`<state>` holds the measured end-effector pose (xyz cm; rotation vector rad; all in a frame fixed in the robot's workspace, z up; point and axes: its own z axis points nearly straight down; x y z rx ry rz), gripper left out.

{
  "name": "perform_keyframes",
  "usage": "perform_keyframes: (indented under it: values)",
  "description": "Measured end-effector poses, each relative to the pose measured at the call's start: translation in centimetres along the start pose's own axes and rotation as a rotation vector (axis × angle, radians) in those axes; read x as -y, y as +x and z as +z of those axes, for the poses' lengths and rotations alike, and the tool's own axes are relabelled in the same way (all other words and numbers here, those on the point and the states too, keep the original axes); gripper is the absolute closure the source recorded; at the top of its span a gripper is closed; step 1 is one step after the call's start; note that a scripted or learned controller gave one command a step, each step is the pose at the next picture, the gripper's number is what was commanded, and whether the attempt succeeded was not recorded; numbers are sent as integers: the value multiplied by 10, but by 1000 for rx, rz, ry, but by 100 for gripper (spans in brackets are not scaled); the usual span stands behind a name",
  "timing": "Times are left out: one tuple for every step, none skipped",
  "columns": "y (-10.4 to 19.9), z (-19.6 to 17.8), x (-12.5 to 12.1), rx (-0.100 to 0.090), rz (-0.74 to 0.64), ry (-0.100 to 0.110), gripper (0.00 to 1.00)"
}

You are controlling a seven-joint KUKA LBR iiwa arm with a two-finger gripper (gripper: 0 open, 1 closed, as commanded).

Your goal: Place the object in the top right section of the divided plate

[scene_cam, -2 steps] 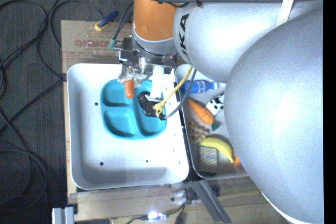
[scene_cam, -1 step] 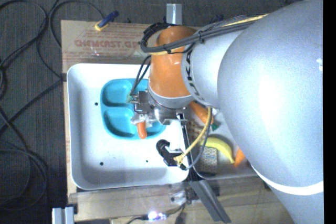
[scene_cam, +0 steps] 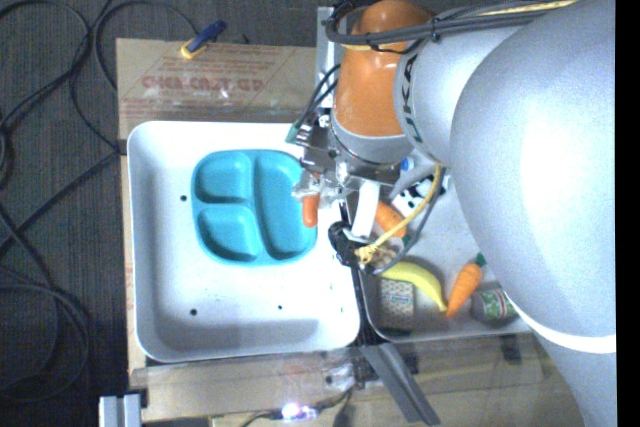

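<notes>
A blue divided plate [scene_cam: 245, 207] lies in the left white bin [scene_cam: 160, 315]. My gripper [scene_cam: 313, 197] hangs over the plate's right rim, below the orange band of the arm [scene_cam: 375, 85]. A small orange-red object [scene_cam: 310, 210] sits between its fingertips, just over the edge of the plate's right-hand section, so the gripper looks shut on it. Whether the object touches the plate cannot be told.
The right bin [scene_cam: 375, 320] is mostly hidden under the arm. In it lie a banana [scene_cam: 418, 281], a carrot [scene_cam: 462, 287], a small jar [scene_cam: 397, 301], a can [scene_cam: 494, 306] and an orange piece [scene_cam: 387, 215]. A cardboard sheet [scene_cam: 210, 85] lies behind the left bin.
</notes>
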<state>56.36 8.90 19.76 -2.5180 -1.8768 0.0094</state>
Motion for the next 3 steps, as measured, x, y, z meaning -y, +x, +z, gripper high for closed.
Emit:
perform_keyframes:
  values:
    - [55,-40,-64,2,-299,-3,100]
    - [87,34,-46,1,-250,0,100]
    - [87,34,-46,1,-250,-1,0]
